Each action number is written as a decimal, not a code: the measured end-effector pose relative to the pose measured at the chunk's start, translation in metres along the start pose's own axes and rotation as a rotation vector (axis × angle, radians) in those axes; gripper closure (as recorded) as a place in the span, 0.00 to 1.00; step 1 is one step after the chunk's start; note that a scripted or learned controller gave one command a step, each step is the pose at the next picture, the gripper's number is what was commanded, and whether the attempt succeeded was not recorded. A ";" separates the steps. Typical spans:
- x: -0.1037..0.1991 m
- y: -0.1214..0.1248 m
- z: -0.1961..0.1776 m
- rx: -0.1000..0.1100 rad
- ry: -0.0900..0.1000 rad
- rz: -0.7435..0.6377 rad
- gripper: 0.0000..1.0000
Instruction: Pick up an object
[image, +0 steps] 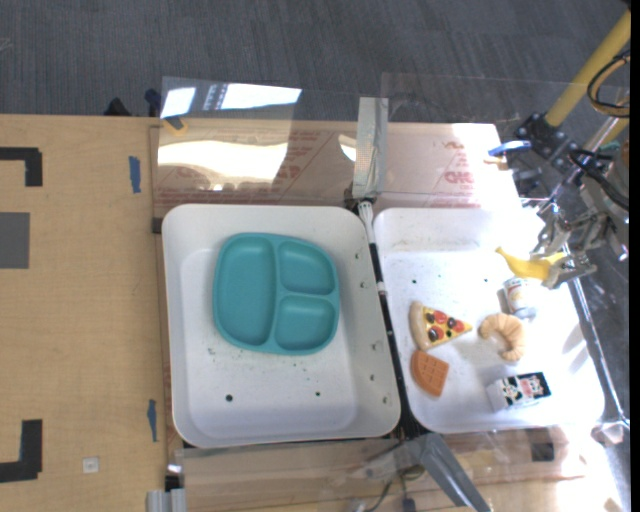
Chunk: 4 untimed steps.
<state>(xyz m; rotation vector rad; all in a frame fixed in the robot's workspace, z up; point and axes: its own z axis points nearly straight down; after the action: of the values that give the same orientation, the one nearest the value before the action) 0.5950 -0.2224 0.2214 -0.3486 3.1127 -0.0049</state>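
Over the right bin (590, 395), the tool (560, 262) grips a yellow banana (527, 263) lying roughly crosswise.

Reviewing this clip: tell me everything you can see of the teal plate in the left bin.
The teal plate is a rounded-square divided dish, plastic by its matte look, with three compartments: one tall one on the camera view's left, two smaller ones stacked on the right. It lies flat and upright on the floor of the left bin, slightly above centre, with nothing in its compartments. Dark specks dot the bin floor below it.
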 end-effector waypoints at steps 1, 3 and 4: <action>0.055 0.033 0.016 -0.002 0.007 0.415 1.00; 0.079 0.078 -0.037 -0.003 0.011 0.553 1.00; 0.077 0.077 -0.051 0.000 -0.002 0.553 1.00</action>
<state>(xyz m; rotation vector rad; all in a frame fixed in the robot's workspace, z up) 0.5028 -0.1645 0.2716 0.5146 3.0873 -0.0001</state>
